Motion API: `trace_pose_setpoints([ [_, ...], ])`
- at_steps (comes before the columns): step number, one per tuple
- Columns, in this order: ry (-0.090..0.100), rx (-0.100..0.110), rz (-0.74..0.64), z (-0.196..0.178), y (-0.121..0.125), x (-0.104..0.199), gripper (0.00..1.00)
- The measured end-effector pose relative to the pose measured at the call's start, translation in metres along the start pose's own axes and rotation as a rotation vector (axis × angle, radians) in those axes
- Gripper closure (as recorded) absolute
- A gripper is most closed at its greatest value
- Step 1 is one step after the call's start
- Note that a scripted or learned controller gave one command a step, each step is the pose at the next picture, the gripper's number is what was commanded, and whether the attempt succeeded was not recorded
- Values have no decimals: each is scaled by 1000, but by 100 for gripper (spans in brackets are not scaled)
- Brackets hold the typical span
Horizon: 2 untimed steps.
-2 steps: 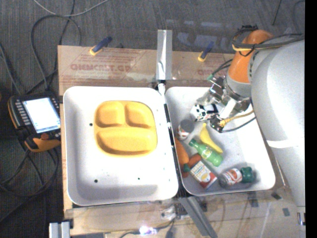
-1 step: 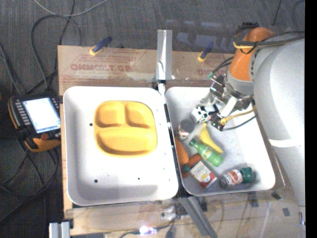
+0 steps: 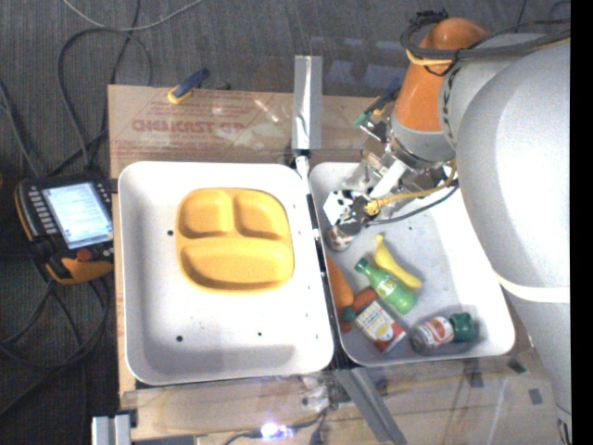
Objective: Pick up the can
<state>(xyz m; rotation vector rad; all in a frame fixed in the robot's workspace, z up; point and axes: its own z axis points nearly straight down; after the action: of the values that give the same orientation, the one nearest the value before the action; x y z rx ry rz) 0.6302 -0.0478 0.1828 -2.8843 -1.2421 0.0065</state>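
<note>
The camera view looks down on two shallow white bins set side by side on the bench. In the left bin (image 3: pixel 139 332) we see a yellow compartment tray (image 3: pixel 236 239) lying flat, a little above the bin's middle. The right bin (image 3: pixel 454 239) holds the clutter. The can (image 3: pixel 443 332) lies on its side near that bin's lower right corner, with a red label and a green end pointing right. Just left of it we find a small carton (image 3: pixel 380 327) with a red and white face, and above that a green bottle (image 3: pixel 387 286) lying tilted, with a banana (image 3: pixel 397 265) touching its upper side. An orange carrot-like piece (image 3: pixel 339 287) rests along the bin's left wall.

The gripper (image 3: pixel 341 213) sits low in the upper left part of the right bin, near the dividing wall and well apart from the can. We cannot tell how its tips are set, since dark parts and a yellow cable crowd that spot. A small round object lies just beneath it, too blurred for us to name.

Left of the bench, a teach pendant (image 3: pixel 69 216) rests on the floor with its screen lit.
</note>
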Motion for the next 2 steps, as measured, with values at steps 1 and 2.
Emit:
trace_pose_setpoints([
  [1, -7, -13, -82, -1, -108, -78, 100],
  [2, -1, 1, -57, -45, -76, -48, 100],
])
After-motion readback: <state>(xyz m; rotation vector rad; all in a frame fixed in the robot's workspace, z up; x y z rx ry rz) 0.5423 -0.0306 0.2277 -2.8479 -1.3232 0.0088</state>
